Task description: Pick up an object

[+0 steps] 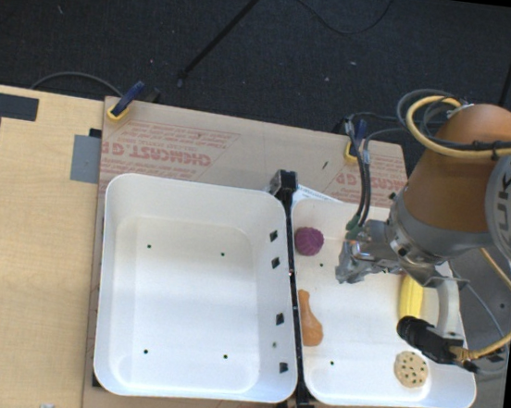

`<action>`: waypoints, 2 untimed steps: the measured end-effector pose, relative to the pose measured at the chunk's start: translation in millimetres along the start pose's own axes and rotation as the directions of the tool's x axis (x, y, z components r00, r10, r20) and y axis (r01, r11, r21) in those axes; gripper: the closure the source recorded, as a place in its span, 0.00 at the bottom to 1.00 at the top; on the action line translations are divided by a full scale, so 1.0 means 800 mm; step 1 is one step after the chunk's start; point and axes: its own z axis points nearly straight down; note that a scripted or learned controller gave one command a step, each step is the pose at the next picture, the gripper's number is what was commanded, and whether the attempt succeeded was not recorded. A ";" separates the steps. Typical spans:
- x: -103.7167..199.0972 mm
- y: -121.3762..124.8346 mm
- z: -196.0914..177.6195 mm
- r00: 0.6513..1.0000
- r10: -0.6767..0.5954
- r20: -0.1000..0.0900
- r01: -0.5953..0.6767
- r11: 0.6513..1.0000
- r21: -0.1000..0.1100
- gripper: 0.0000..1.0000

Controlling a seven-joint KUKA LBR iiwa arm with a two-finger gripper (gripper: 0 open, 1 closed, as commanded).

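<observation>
Figure: approach stage of a pick, judged from the arm's position. The gripper hangs over the right bin, near that bin's far-left quarter, with nothing visible between its parts; whether the jaws are released or clenched cannot be told at this viewing angle, since the tool appears as a small dark-and-metal cluster below the wrist. The closest candidate is the purple ball, a small, round, matte, deep-violet object resting on the bin floor close to the black divider and to the left of the tool, near but apart from it. Three further items lie in the same bin: an orange piece, elongated and tapered, just beside the divider toward the near side; a yellow banana-like object, upright in the view and partly hidden by the arm; and a tan cookie with dark specks, toward the near-right corner. The left bin shows a bare white floor. The next move probably calls for centring over one item, most plausibly the ball, then descending with enough clearance from the divider; a round object so near a wall may roll aside on contact.
</observation>
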 end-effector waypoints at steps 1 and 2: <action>0.056 0.015 0.021 1.000 0.000 0.000 0.000 1.000 0.001 1.00; 0.114 0.045 0.018 1.000 0.000 0.000 0.000 1.000 -0.001 1.00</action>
